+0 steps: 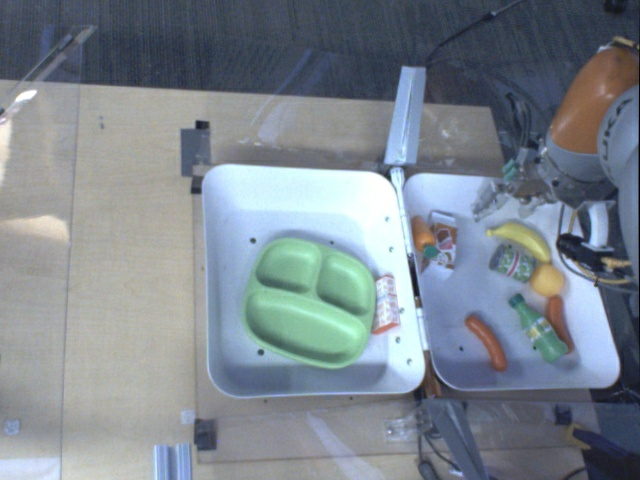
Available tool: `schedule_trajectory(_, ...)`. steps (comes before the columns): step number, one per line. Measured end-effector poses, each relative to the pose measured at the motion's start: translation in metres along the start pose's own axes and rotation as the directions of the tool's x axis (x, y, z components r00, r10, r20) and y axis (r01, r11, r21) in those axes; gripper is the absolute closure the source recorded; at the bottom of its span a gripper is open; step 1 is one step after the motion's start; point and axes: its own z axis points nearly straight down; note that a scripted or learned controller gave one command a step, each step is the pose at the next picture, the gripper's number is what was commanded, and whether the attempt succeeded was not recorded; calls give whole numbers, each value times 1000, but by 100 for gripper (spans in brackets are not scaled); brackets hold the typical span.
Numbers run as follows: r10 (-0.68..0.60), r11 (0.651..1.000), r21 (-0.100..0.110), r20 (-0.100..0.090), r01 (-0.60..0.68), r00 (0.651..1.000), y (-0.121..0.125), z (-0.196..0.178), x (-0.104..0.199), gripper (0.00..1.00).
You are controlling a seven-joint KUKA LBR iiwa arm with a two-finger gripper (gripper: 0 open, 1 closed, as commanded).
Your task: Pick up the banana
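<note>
The yellow banana point(522, 237) lies in the back half of the right bin point(590, 368), curving down to the right, with its right end close to a yellow lemon point(547, 280). My gripper point(506, 200) hovers just behind and slightly left of the banana, near the bin's back wall. It is open, and nothing sits between its fingers. The arm with its orange band point(592, 93) comes in from the upper right.
A small can point(512, 261) touches the banana's front side. A green bottle point(537, 330), two red sausages point(486, 342), a small carton point(442, 240) and an orange item point(423, 233) share the right bin. The left bin point(225, 268) holds a green divided plate point(310, 301) and a packet point(386, 303).
</note>
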Motion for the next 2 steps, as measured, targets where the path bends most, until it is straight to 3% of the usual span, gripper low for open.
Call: schedule_trajectory(2, -93, 996, 3, -3, 93, 996, -95, 9, 3, 0)
